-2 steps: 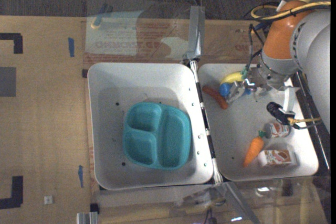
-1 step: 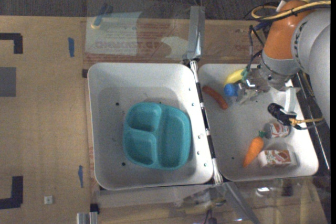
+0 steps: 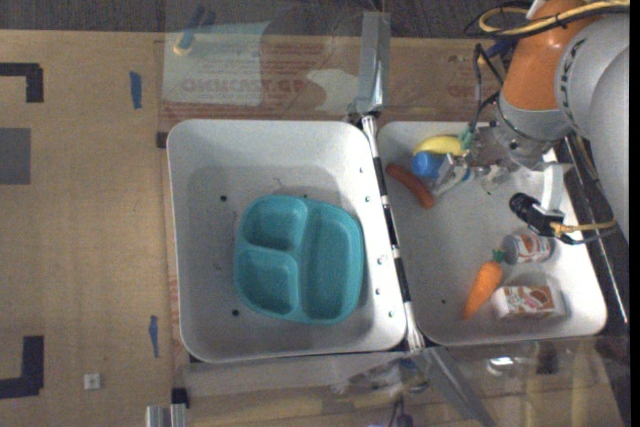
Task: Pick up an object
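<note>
Pincer (image 3: 470, 165) hovers low over toys at the right bin's (image 3: 590, 320) upper left; I cannot tell its state.
The banana (image 3: 440, 145) and sausage (image 3: 411, 185) look light, smooth; grasp mid-length.

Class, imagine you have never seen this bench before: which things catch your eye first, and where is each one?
The teal divided tray stands out first, lying in the left bin. Next comes the grey arm's orange band at upper right, with the gripper low over the right bin by a yellow and a red item. An orange toy carrot lies near that bin's front.
</note>
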{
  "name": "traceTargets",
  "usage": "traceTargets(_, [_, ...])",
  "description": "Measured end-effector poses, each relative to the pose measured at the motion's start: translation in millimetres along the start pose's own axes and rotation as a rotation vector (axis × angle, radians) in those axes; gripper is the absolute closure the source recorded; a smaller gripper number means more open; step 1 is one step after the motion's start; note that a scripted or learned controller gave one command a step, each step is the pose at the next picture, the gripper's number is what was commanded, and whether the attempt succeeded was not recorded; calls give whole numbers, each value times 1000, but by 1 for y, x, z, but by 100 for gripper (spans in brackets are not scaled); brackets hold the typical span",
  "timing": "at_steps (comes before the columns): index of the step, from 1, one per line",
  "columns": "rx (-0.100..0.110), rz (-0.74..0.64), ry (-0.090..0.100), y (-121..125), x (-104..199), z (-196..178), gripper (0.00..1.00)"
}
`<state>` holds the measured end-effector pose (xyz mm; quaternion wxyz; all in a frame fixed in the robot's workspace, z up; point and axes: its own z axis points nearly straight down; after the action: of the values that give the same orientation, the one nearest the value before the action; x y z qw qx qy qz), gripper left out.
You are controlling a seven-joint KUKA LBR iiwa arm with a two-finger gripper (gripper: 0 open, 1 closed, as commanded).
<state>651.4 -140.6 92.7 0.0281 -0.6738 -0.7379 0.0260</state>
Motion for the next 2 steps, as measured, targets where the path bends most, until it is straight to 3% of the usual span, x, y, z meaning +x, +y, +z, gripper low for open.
traceTargets(1, [-40,18,-14,11,32,6,0])
traceTargets(2, [-28,17,-17,7,30,-2,100])
